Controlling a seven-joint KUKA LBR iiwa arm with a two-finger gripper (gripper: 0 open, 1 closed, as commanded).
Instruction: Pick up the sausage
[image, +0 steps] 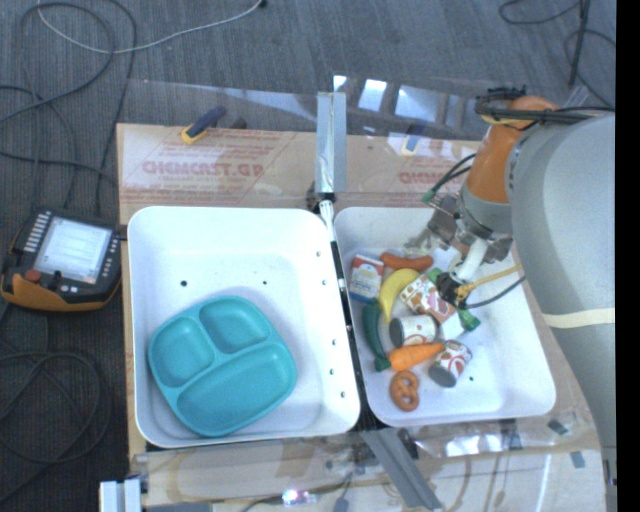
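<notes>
Consists of a single arm (575, 250) with smooth, rounded housings in pale grey. Presents a broad, bulging main link with a matte, uniform finish. Bears a thin pale seam line (580, 318) across that main link. Narrows toward the wrist into a rounded section wrapped in an orange band (492, 165) with a slight gloss. Carries thin black cables (505, 97) over the top of the orange band and a green wire (445, 185) beside it. Ends in a gripper (440, 232) of dull metal grey with angular, blocky parts, too small to resolve in finer detail
</notes>
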